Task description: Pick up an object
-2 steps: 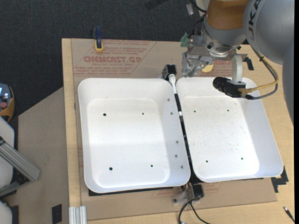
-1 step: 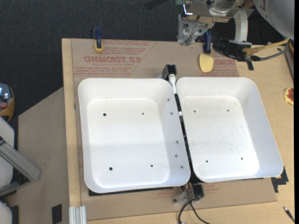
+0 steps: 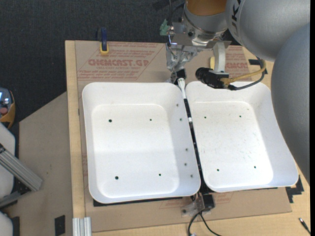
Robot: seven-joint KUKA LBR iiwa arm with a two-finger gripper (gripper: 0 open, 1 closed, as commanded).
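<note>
Bins number two, white and shallow: the left bin (image 3: 87, 132) and the right bin (image 3: 275, 132), side by side beneath my one arm (image 3: 275, 18). My gripper (image 3: 177, 67) hangs over the back end of the seam between them; whether it is open or closed I cannot tell. One small black-and-white piece (image 3: 180, 82) lies just under it, at the rims. If that is the object, I judge it light and stiff, best pinched across its narrow width.
</note>
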